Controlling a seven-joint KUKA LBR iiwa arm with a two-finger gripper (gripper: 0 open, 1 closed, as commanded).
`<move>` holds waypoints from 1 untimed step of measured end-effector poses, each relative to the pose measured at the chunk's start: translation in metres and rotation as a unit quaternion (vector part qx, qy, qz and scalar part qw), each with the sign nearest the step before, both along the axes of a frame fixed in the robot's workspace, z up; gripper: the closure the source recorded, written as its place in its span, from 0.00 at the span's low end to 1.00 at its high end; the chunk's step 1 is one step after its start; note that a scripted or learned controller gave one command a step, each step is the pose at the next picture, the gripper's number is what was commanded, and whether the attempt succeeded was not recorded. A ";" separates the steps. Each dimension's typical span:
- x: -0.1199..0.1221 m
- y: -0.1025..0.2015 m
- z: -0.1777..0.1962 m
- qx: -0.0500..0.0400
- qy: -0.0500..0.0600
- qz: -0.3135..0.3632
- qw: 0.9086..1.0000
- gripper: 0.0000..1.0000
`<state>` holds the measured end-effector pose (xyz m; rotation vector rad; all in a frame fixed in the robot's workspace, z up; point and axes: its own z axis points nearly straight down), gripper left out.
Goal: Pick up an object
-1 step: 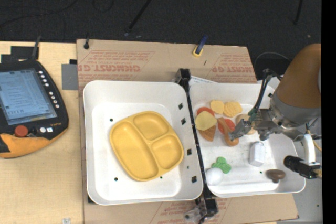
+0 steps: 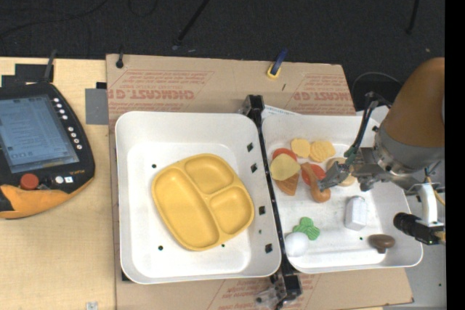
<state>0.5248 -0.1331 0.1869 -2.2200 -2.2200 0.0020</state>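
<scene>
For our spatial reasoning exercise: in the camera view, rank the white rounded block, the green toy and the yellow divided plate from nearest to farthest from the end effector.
1. White rounded block, just below the end effector.
2. Green toy, lower left, same bin.
3. Yellow divided plate, in the left bin.

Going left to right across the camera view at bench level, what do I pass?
Black handheld control pendant → yellow three-compartment plastic tray in the left white bin → small green toy → grey gripper → brown mushroom-shaped piece.

The arm [image 2: 418,123] has a round orange band on top; below it is grey metal; its gripper [image 2: 336,180] looks dark, maybe black.
</scene>
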 end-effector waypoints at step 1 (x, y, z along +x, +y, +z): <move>-0.002 -0.009 -0.056 0.001 0.003 0.000 1.000 0.00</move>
